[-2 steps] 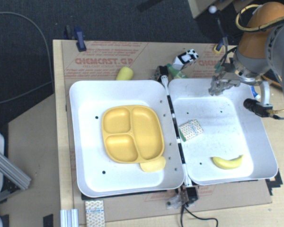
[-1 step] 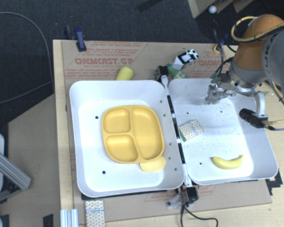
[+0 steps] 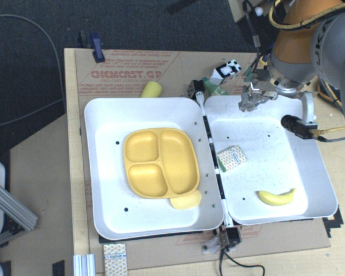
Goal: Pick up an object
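In the right bin [image 3: 310, 160] a yellow banana [image 3: 276, 196] lies near the front edge, and a small patterned packet [image 3: 230, 157] lies near the bin's left wall. A yellow divided plate [image 3: 160, 162] sits in the left bin [image 3: 103, 154], with a pale yellow piece [image 3: 186, 200] tucked at its front edge. My gripper [image 3: 250, 103] hangs over the far left corner of the right bin, well behind the packet and the banana. Nothing shows between its fingers.
Behind the bins, on the cardboard sheet, lie a yellow cylinder [image 3: 151, 89], a blue clip [image 3: 96, 46] and a black-and-white item [image 3: 227, 69]. A black cable fitting [image 3: 296, 125] juts over the right bin's far right. A second packet [image 3: 115, 259] lies in front of the left bin.
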### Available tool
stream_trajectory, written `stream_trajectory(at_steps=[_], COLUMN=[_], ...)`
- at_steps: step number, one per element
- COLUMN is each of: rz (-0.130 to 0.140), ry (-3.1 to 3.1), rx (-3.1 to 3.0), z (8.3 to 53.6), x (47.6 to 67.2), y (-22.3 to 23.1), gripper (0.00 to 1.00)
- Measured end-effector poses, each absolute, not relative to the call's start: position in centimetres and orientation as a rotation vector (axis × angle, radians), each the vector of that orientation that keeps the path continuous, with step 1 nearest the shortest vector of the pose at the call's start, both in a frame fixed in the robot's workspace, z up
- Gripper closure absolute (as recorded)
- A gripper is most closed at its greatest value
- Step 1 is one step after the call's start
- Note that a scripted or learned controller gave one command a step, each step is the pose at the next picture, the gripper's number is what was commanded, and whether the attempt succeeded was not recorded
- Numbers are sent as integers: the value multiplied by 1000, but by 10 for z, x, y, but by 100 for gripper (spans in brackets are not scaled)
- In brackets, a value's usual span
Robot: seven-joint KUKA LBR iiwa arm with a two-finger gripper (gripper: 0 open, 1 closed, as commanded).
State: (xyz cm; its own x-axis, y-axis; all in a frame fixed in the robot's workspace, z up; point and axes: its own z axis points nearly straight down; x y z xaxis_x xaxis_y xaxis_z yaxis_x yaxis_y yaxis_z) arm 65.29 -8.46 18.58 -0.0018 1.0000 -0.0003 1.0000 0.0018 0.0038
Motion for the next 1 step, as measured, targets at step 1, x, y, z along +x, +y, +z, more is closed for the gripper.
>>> stream_trajectory(at_steps=[1], rz=[1], ry=[2219], rx=[2219], z=[167], x=[667], y=[-99], gripper=[100])
